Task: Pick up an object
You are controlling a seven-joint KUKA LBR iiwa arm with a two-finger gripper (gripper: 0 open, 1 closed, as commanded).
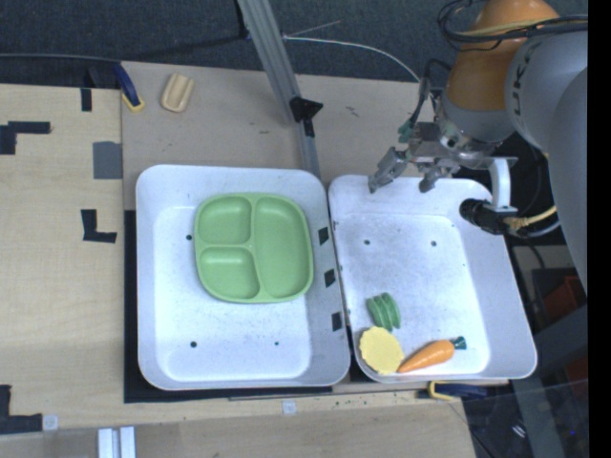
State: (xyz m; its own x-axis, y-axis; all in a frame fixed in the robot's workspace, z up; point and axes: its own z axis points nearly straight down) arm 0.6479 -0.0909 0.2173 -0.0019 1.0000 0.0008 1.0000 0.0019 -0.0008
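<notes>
- On the tabletop, which is seen as pale wood-coloured board with dark tape marks, a small tan block lies near the far edge, well apart from both bins.
- In the left bin, a shallow white tray with rounded corners and a speckled floor, a green plate is laid flat; it is divided into three compartments and looks like smooth moulded plastic, probably stiff and light, but too wide and flat to be pinched easily except at its rim.
- The right bin is made of the same white material, and three small toy foods are gathered at its near edge.
- A ribbed green piece is judged light and hard; its ridges should give some grip if it is taken across its narrow width.
- A flat yellow disc lies just beside it, touching the carrot's tip; being low and smooth, it is judged slippery and hard to get under.
- An orange carrot with a green top is judged the easiest thing to take: light, rigid, tapered, best held across its thick middle.
- The pincer hovers over the far rim of the right bin, well apart from the toys, with its fingers spread and nothing between them.
</notes>
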